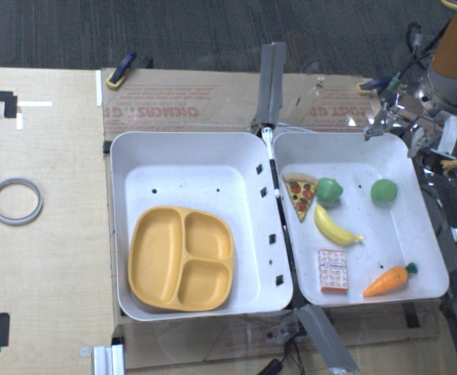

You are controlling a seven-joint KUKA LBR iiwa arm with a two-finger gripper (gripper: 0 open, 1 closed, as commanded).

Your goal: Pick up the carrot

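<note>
Orange and glossy, the carrot lies in the near right corner of the right bin, its green top pointing far-right and close to the wall. It looks like a light, stiff plastic toy, probably slippery, so the thick middle of the body seems the best place to grip, across its width. Left of it stands a small box; farther off lie a banana, a pizza slice and two green balls. The gripper hangs over the far rim, nothing in it; whether it is open I cannot tell

Carrot in right bin, front corner, right of box.
</note>
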